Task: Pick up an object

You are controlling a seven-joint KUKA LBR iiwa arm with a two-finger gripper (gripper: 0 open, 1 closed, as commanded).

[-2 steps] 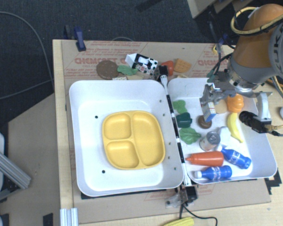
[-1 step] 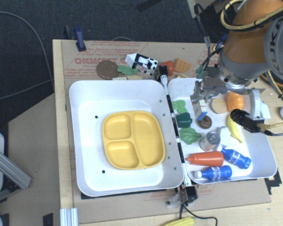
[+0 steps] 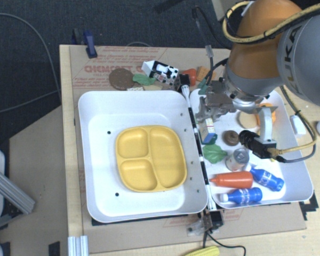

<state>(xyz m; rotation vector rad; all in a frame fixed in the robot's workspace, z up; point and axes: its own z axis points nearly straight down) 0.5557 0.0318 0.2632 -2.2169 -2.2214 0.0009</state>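
My gripper (image 3: 207, 112) hangs low over the left edge of the right bin (image 3: 304, 185), beside the wall shared with the left bin. Directly below it in the view lies a small white and blue box (image 3: 208, 134); whether they touch is unclear. A green leaf toy (image 3: 214, 153), a brown disc (image 3: 232, 137) and a silver can (image 3: 240, 157) lie close by. Nearer the front are an orange bottle (image 3: 232, 180) and two blue bottles (image 3: 268, 178) (image 3: 244, 196). The arm hides the back of this bin.
The left bin (image 3: 93, 143) holds a yellow divided plate (image 3: 149, 158). Behind the bins on the board lie a brown disc (image 3: 120, 79), a green piece (image 3: 144, 80), a black and white toy (image 3: 163, 72) and a blue clamp (image 3: 89, 43).
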